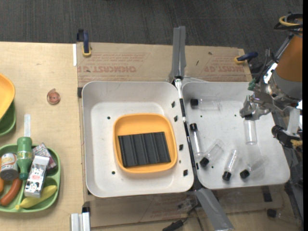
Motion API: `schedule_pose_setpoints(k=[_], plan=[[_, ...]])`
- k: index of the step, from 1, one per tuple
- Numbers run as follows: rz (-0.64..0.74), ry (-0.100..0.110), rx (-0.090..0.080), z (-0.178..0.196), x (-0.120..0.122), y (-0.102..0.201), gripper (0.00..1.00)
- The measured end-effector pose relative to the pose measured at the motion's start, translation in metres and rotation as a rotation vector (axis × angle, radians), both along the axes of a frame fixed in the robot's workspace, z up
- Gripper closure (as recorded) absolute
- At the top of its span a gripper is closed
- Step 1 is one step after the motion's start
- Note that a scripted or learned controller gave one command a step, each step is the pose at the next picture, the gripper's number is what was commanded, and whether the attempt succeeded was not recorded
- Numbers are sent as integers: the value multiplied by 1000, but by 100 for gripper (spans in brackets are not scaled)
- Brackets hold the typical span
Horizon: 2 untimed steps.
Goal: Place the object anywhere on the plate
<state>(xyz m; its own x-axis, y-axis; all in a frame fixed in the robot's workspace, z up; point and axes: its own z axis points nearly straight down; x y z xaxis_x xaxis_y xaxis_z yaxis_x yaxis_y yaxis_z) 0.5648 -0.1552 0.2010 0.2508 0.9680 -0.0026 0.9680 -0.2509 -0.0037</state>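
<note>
An orange plate (144, 120) lies in the middle of the left bin (96, 143), and a dark ribbed block (144, 148) rests flat on it. My gripper (250, 117) is over the right side of the right bin (226, 124), far from the plate. A clear vial (250, 133) hangs straight down from between its fingers, its top end tucked into the gripper. Several more clear vials with black caps lie on that bin's floor, among them one (214, 153) at the middle and one (231, 161) toward the front.
A raised divider (185, 129) separates the two bins. On the bench at far left stand a green tray (48, 196) of toy food and an orange bowl (5, 97). Clamps (85, 44) hold the cardboard at the back edge.
</note>
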Motion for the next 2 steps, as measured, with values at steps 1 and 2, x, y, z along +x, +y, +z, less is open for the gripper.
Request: schedule_pose_setpoints(k=[1, 2], plan=[[400, -3, 1, -17, 52, -46, 100], [662, -6, -1, 9, 84, -68, 100]])
